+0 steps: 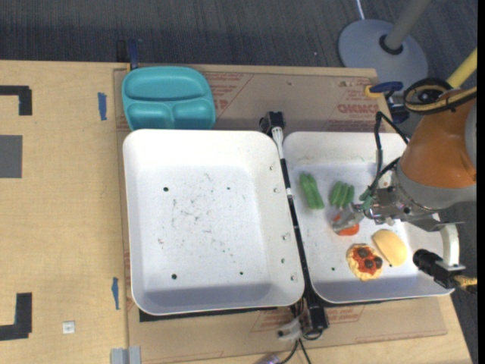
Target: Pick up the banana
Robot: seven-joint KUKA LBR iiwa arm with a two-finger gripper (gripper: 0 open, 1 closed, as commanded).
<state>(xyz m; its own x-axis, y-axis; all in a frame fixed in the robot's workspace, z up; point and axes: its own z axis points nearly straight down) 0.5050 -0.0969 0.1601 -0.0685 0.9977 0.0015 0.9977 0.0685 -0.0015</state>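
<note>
Banana, pale yellow stubby toy (389,246), lies in right white bin (333,146) near its front-right corner, beside round pizza toy (364,261). Pincer (362,212) hovers just beyond; we cannot tell its opening. We judge pickup not yet done.

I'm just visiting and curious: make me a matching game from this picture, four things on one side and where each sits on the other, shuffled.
Things:
1. teal tray
2. banana
3. pizza slice toy
4. long green piece

Places:
A. right bin, just left of the banana
B. on the cardboard behind the left bin
C. right bin, near the divider between the bins
D. right bin, near the front right, below the arm's wrist

Pairs: 1-B, 2-D, 3-A, 4-C
</note>
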